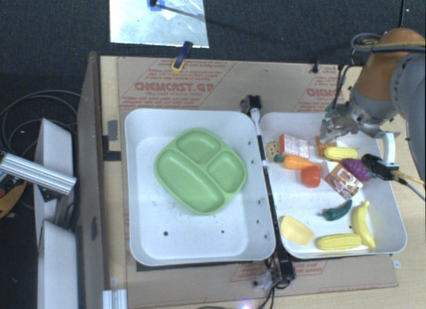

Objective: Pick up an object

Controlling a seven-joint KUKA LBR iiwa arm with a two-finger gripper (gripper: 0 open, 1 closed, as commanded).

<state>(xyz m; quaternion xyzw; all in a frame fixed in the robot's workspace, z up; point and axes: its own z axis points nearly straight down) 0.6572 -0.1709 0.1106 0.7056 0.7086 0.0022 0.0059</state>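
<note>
The desk (200, 78), topped with printed cardboard, carries two shallow white bins set side by side and touching along their inner rims. The left bin (143, 168) holds a green divided plate (200, 170), lying flat near its middle with three compartments facing up.

The arm (393, 74) comes in from the right, its orange band above the wrist, and bends down over the far right corner of the right bin (389, 234). Its pincer (331, 130) hangs low just above that bin's far edge, beside the small toys there (whether it is spread or pressed together I cannot tell, since the wrist hides its tip).

The toys in the right bin are scattered. Along the near rim lie a corn cob (339, 241) and, just right of it, a banana (363, 224) running up the bin. A pale yellow piece (296, 230) sits to the left of the corn. A brown printed box (343, 179) lies near the middle, with a purple bunch of grapes (357, 168) touching its far side. A second yellow corn cob (339, 153) rests just below the pincer. An orange-and-white carton (295, 145) lies at the far left, a carrot (296, 162) just in front of it, a red tomato (311, 176) beside the carrot. A dark green pepper (336, 210) sits mid-bin.
</note>
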